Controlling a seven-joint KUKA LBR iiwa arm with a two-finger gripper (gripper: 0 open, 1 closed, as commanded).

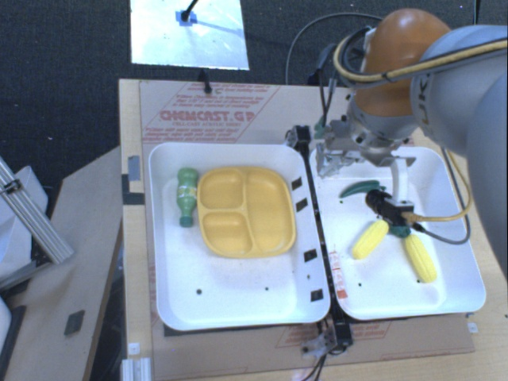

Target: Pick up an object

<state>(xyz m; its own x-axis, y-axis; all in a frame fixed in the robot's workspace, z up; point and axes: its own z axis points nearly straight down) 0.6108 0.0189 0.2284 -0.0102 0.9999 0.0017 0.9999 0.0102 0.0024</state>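
Observation:
In the right bin [456,292] lie two yellow corn cobs, one [370,239] slanting toward the middle and the other [421,257] pointing at the front right. A small curved green pepper [361,187] rests just behind them. My gripper [332,163] hangs over the bin's back left corner, close to the divider between the bins. It is left of the pepper and apart from it, with nothing seen in it. The left bin [238,292] holds a green bottle [186,196] lying beside a yellow divided plate [245,211].
The grey arm with its orange band [401,50] covers the right bin's back right part. A cardboard sheet [208,111] lies behind the bins, and a shiny metal plate [187,22] lies further back. An aluminium rail [28,217] stands at the far left.

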